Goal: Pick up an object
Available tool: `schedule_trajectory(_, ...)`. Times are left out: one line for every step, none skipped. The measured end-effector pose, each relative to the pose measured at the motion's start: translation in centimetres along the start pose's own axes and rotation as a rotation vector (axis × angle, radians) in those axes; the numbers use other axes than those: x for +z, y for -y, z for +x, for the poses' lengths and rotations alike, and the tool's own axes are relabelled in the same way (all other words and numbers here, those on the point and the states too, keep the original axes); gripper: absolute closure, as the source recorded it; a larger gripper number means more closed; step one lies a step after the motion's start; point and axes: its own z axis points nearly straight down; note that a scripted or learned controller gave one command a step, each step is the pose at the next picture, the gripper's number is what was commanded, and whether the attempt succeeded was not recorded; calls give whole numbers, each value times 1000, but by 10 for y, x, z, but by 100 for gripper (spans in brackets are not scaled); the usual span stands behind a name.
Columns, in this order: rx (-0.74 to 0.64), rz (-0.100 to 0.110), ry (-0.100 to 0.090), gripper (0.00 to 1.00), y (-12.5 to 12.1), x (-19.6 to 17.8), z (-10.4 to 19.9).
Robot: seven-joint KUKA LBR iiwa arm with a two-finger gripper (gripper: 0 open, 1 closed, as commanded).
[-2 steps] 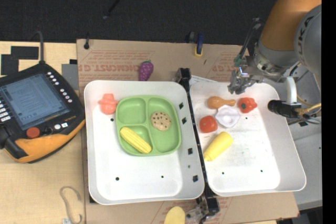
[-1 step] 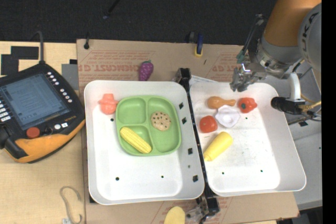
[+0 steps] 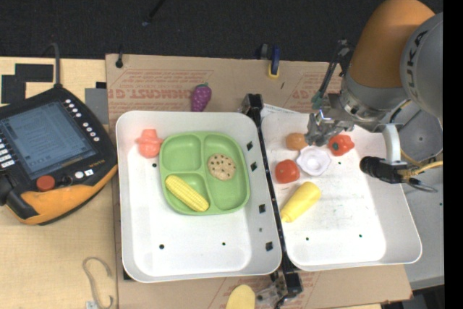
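The left bin (image 3: 145, 242) holds a green plate (image 3: 239, 192) carrying a corn cob (image 3: 187, 193) and a cookie (image 3: 221, 166), with a pink toy (image 3: 148, 143) at its far left. In the right bin (image 3: 376, 242), a tomato (image 3: 287, 171), yellow bottle (image 3: 299, 201) and white cup (image 3: 313, 161) lie near the gripper (image 3: 323, 132), which hangs over the far side; its opening cannot be told.

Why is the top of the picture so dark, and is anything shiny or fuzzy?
In the camera view the background above the bench is black and unlit, while the two white bins are brightly and evenly lit, with soft, faint shadows. The yellow corn and green tray look sharp. The gripper looks a bit fuzzy, and the arm's orange band has a soft glow.
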Motion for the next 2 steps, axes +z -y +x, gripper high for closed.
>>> schedule_trajectory(0,-2,0,100,30,-10,35)
schedule_trajectory(0,1,0,100,80,-14,68)
